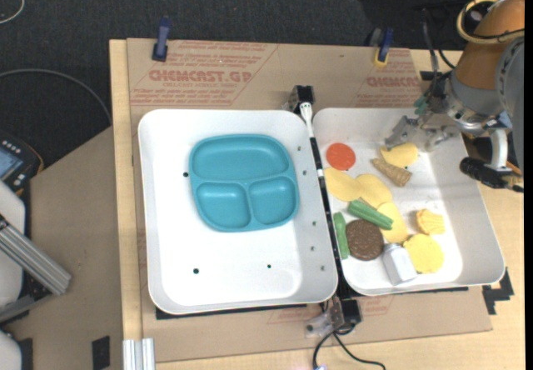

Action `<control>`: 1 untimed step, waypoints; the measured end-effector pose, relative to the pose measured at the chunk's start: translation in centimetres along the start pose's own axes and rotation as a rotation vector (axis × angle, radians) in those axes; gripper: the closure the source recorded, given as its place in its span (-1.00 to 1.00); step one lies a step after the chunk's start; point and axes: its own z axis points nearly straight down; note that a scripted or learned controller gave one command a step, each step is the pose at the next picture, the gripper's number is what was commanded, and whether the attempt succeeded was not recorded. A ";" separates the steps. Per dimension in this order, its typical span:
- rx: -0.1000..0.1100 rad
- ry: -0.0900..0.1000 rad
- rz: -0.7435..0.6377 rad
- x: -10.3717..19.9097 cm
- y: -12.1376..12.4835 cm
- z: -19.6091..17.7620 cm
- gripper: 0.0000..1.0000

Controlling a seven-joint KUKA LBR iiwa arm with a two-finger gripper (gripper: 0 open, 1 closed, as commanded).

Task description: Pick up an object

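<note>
Looking down at a slant on a workbench covered with brown cardboard [250, 68] printed with red lettering, held at its far edge by two blue clamps [161, 37]. Dark carpet [83, 10] surrounds the bench, and a thin cable loops across it on the left.

Two shallow white bins sit side by side. The left bin [166, 260] holds one teal plate [243, 181] with three compartments. The right bin [475, 218] holds a scatter of toy food: one red-orange disc [340, 155], one brown round patty [364, 239], two green sticks [370, 213], one tan cone-like piece [391, 171], one small white block [399, 265], and roughly six yellow pieces, some overlapping so the count is unsure.

The grey arm [479, 81], with its orange band above the wrist, reaches in from the right. Its gripper [414, 133] is low over the far part of the right bin, directly at a pale yellow piece [401, 154]. That piece lies near the bin's far right area, just beside the tan cone, its long axis running roughly left to right. Whether the pincer is released or clenched around it cannot be told from this angle.
</note>
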 end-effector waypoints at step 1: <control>-0.002 -0.001 -0.001 0.1 -0.1 0.1 -1.00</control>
